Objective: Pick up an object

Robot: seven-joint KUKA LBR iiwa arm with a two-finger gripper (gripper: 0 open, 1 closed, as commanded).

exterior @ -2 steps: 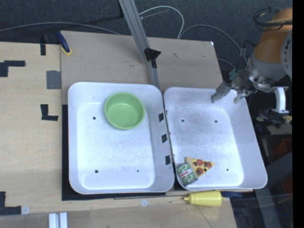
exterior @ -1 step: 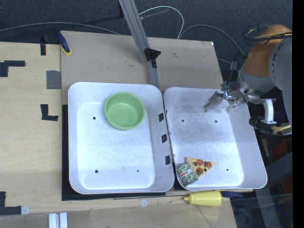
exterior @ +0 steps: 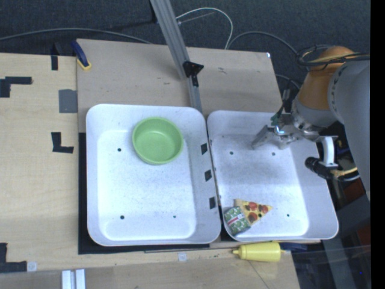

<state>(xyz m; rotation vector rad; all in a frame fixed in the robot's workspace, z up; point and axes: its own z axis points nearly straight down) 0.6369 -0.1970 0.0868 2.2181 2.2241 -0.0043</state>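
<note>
A green bowl [exterior: 157,139] sits upright in the left bin's upper half, near its middle. A pizza slice [exterior: 253,210], perhaps a toy, lies flat at the right bin's lower left, touching a small green-patterned thing [exterior: 236,220] in the corner.

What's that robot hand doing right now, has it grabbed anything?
Hand: over the right bin, nothing seen between its fingers; whether it is open or closed cannot be told.
</note>
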